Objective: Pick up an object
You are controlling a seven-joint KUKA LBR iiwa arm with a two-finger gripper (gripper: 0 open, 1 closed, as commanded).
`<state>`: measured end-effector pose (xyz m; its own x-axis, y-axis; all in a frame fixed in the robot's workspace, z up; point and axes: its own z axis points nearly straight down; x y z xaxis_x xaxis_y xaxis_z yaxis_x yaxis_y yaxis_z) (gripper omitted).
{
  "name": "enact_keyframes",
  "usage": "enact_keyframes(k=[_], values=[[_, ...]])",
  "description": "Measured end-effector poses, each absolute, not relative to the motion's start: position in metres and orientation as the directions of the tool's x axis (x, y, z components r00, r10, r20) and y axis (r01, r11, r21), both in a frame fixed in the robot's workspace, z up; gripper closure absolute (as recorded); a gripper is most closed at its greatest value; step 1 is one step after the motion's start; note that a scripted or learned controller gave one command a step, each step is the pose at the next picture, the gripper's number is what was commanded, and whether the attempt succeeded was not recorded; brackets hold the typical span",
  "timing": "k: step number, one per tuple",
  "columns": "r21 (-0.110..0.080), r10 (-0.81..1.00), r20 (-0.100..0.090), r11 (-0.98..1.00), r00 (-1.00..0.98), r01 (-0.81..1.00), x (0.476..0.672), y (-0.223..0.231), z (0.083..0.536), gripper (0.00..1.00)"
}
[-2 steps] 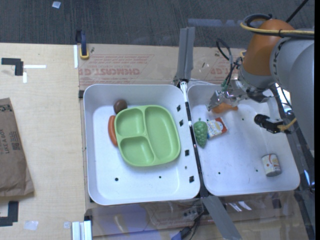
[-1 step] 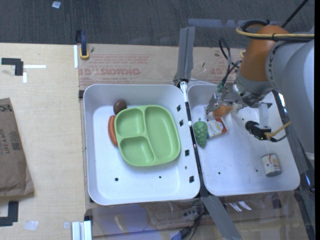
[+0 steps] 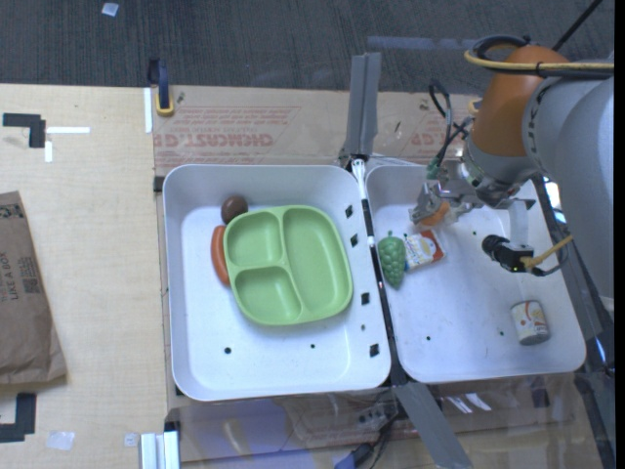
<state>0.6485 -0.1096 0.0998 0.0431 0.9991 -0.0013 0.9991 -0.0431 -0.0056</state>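
Down at the near edge of the right bin (image 3: pixel 469 360), a small can (image 3: pixel 528 321) stands by itself, well apart from everything else. Across the divider, the left bin (image 3: pixel 195 360) holds a green divided plate (image 3: pixel 288 262), with an orange-red piece (image 3: pixel 219 254) tucked under its left rim and a brown round thing (image 3: pixel 234 207) just beyond it.

Back to the right bin, mid-depth: a green knobbly object (image 3: pixel 392 259) lies against the left wall, its long axis running near to far along that wall. Touching its right side is a small red-and-white packet (image 3: pixel 423 250), the likeliest target, I'd say. It lies flat and slightly skewed, its longer side seeming to run left to right, though it is too small to be sure. It looks light, thin and crinkly, probably slippery, so a pinch across the short side near the middle seems wisest; a poor grip could let it slide out.

Further back, the arm (image 3: pixel 508 115) reaches in, and its jaws hang over the far part of the right bin, just beyond the packet. Open or closed, I cannot tell; something orange shows there, too blurred to name.
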Motion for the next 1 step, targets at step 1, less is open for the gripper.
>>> enact_keyframes(k=[1], values=[[-0.001, 1.0, -0.001, -0.018, 0.018, 1.0, 0.659, -0.0231, 0.1911, 1.0]])
